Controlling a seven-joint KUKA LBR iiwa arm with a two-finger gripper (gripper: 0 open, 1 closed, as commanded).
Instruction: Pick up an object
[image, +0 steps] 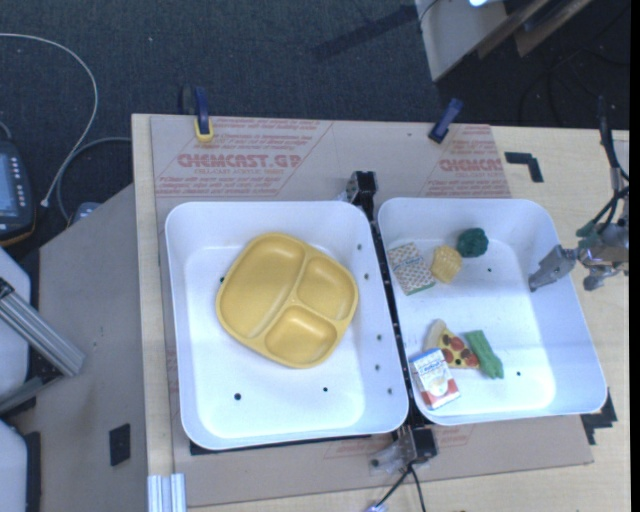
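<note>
The pincer (565, 270) hangs over the right bin's (560, 390) right rim, its fingers spread with nothing between them. Nearest to its left sits a green ball (472, 241), then a yellow block (446, 264); the pizza slice (455, 347) lies farther, the yellow tray (287, 299) farthest.

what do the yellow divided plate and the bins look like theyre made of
The yellow divided plate looks like moulded plastic with a smooth, slightly matte finish: uniform colour, rounded compartment ridges, soft highlights. The two white bins look like thin formed plastic, smooth with a mild sheen and rounded corners, though the material can't be confirmed by sight.
</note>
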